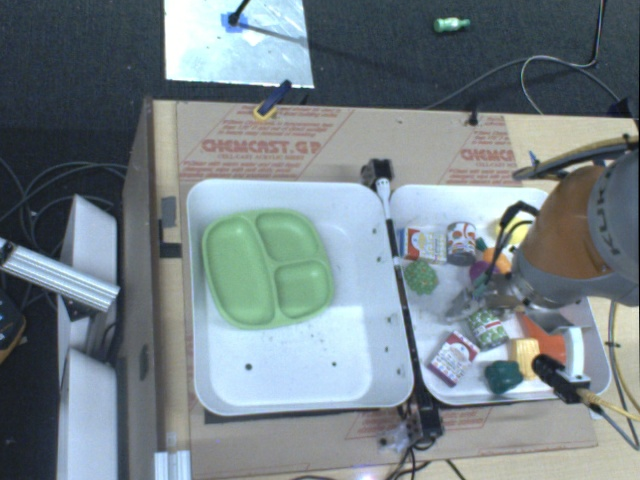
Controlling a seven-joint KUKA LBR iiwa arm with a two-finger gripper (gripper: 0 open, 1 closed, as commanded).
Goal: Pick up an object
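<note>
Objects for picking lie jumbled in the right bin [440,393], and the jaws [478,301] are down among them, just above a green-and-white packet [488,328]. Whether the jaws are wide, narrow or closed on anything cannot be told; the wrist hides them. I judge the arm [585,233] is low because a grasp is under way, not finished. Close around lie a dark green lump [421,278], a red-topped can [461,240], a small carton [424,243], a red packet [453,357], a yellow block [524,352] and a teal piece [503,375], so neighbours may get nudged. The left bin [300,368] holds a green divided plate [267,268], lying flat, probably as a drop-off place. Both bins sit side by side on the counter [330,138].
</note>
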